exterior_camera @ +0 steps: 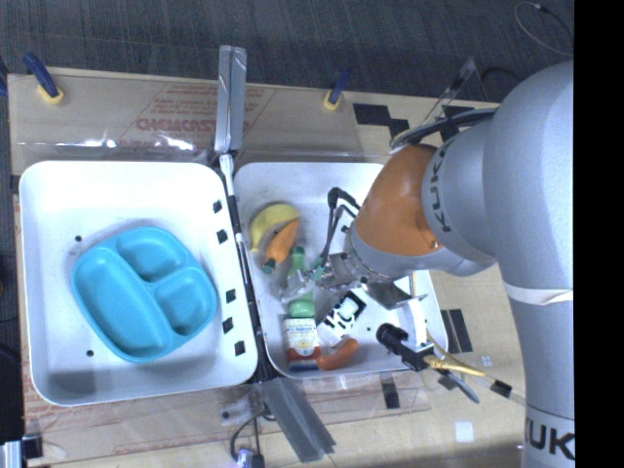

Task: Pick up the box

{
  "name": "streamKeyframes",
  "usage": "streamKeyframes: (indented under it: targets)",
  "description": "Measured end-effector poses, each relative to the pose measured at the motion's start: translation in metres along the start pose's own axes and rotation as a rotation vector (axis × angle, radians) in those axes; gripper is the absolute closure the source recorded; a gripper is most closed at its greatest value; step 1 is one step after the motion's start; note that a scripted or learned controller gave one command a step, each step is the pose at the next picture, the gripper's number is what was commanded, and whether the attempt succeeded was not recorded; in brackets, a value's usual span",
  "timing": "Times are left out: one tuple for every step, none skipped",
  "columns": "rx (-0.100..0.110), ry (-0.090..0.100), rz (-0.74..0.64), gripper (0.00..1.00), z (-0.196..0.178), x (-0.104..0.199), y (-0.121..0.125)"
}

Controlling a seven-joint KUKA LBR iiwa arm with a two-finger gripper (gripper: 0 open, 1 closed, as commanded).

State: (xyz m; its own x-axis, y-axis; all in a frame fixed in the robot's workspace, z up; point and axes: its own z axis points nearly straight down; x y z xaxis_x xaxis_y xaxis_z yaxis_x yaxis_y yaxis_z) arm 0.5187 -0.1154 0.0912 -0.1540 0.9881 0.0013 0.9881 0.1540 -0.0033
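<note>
**Inspector A:** Bench (117,105) survey, nearest edge first. What do we log?

**Inspector B:** We log two white bins side by side. In the right bin (292,178), against the near wall, lies a red-orange item (333,357). Touching it on the far side is a small bottle with a green cap (301,326).

**Inspector A:** And the box?

**Inspector B:** We place the box (345,311), black and white, just right of the bottle, lying tilted on the bin floor, under the wrist.

**Inspector A:** Gripper?

**Inspector B:** We see the gripper (322,274) low over the clutter, just beyond the box. The orange band and wrist cover it, so we cannot tell whether it is open, closed or holding anything.

**Inspector A:** Farther back?

**Inspector B:** We log a carrot (281,245) resting against a banana (270,219). The left bin (58,188) holds a blue divided plate (144,291). Blue clamps (44,78) sit on the far edge.
</note>
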Motion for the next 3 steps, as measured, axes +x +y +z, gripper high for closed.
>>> streamKeyframes:
  targets:
    - [-0.001,0.0,-0.021,0.0,-0.001,0.0,0.075]
    - [-0.002,0.0,-0.131,0.0,-0.101,0.051,0.017]
    - [-0.002,-0.001,-0.128,0.0,-0.141,0.1,-0.005]
